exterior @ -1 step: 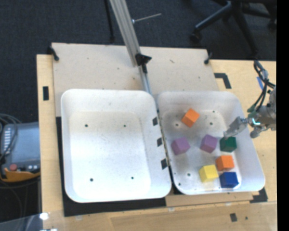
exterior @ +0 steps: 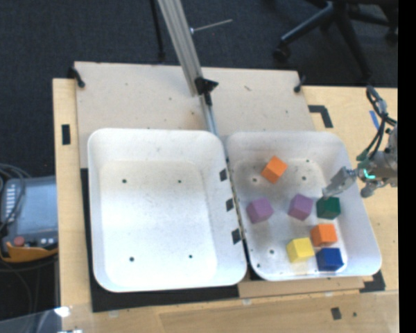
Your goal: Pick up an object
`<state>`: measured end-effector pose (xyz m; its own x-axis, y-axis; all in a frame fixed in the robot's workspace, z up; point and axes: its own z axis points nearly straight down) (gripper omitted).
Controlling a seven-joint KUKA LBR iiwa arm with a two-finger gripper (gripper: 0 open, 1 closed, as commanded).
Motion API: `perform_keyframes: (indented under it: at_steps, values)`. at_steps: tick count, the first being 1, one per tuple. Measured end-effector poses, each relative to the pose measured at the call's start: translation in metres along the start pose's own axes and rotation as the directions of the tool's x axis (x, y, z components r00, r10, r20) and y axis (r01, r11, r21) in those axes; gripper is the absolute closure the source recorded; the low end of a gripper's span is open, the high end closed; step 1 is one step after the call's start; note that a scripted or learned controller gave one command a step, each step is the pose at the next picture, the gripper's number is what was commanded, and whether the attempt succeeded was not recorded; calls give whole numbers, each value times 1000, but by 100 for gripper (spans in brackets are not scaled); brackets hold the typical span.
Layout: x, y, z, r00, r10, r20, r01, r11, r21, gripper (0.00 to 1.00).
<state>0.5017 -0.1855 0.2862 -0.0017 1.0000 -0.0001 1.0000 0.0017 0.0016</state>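
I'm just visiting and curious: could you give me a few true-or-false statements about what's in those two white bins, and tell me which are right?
1. All the small cubes lie in the right-hand white bin. True.
2. There are two purple cubes. True.
3. The yellow cube lies in the left-hand white bin. False: it lies in the right-hand bin, beside the blue cube.
4. The gripper hangs over the left-hand bin. False: it is by the green cube, at the right-hand bin's right side.

a metal rail (exterior: 179,33) slants over the table (exterior: 66,186); an office chair (exterior: 333,5) stands on dark carpet (exterior: 55,19).
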Motion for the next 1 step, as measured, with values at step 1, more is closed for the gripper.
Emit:
perform_keyframes:
  at_steps: [1]
  values:
    - [-5,6,45,1000,4,1,-4,1000,5,0]
